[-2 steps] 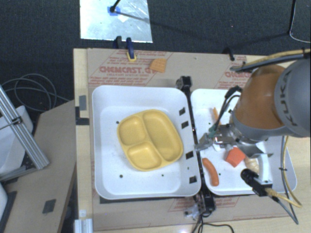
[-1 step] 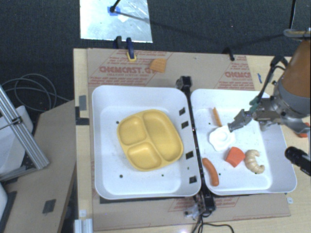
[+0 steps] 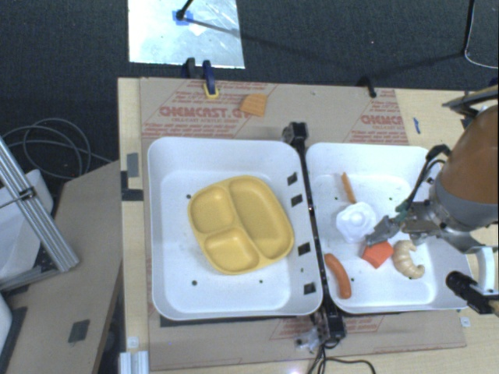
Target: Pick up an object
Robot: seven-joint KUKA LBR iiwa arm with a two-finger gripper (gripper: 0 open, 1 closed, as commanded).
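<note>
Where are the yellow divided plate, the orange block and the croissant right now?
yellow divided plate (image 3: 240, 224): camera view, on the ridge where its three compartments meet.
orange block (image 3: 377, 255): camera view, on its top face.
croissant (image 3: 408, 259): camera view, on the middle of its curved body.

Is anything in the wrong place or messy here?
One thing looks stray: a small tan piece lies on the cardboard behind the bins, outside both of them. The yellow divided plate sits crooked in the left bin. The toy foods in the right bin are just scattered loosely, with the gripper among them. Nothing looks spilled or broken.
</note>
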